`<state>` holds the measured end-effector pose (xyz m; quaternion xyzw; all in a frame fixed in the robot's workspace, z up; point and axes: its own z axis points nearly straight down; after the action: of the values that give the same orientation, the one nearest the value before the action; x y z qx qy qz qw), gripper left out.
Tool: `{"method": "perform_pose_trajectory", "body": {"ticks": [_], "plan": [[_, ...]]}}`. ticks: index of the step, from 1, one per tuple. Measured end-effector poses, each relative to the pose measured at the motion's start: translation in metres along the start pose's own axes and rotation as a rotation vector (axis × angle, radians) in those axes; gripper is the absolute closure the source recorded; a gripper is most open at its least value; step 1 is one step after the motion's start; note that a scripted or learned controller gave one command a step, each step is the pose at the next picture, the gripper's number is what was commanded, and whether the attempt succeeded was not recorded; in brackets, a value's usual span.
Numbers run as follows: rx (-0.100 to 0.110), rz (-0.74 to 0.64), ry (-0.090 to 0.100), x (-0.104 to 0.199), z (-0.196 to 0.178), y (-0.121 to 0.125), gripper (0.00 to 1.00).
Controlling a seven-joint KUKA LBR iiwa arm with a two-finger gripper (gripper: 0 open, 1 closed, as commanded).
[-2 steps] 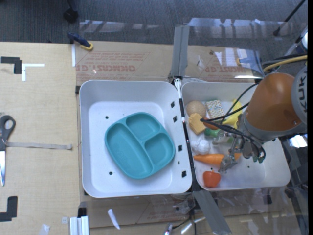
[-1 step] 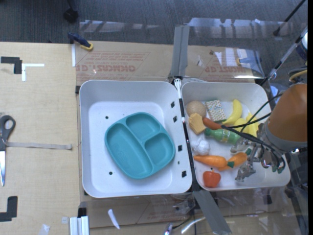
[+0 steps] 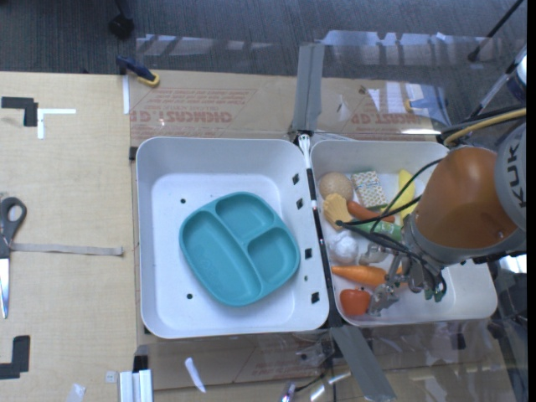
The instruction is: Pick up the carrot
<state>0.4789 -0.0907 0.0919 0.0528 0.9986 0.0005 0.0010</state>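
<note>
Camera view shows the carrot (image 3: pixel 358 274) lying in the right bin (image 3: pixel 469 304) near its left wall and front edge, long axis running left to right. The hand (image 3: pixel 392 294) hovers just right of it; whether it is apart or together cannot be told.

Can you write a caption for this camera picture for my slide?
Grey robot arm's gripper hovers by the orange carrot in the right white bin.

The right bin (image 3: pixel 469 304) is crowded: around the carrot (image 3: pixel 358 274) lie a red tomato (image 3: pixel 354 301) just below, a white garlic bulb (image 3: pixel 344 246) just above and the bin's left wall beside its tip. The gripper (image 3: pixel 394 290) and arm (image 3: pixel 461 199) cover its right side.
</note>
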Motion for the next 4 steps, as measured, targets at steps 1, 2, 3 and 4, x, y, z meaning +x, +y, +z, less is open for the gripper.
{"method": "perform_pose_trajectory", "body": {"ticks": [1, 2, 3, 4], "plan": [[0.002, 0.423, -0.002, -0.104, -0.001, -0.012, 0.00], [0.002, 0.498, 0.001, -0.043, 0.000, -0.007, 0.00], [0.005, 0.497, -0.005, -0.045, -0.010, -0.009, 1.00], [0.005, 0.497, -0.005, -0.045, -0.010, -0.009, 0.00]]}}
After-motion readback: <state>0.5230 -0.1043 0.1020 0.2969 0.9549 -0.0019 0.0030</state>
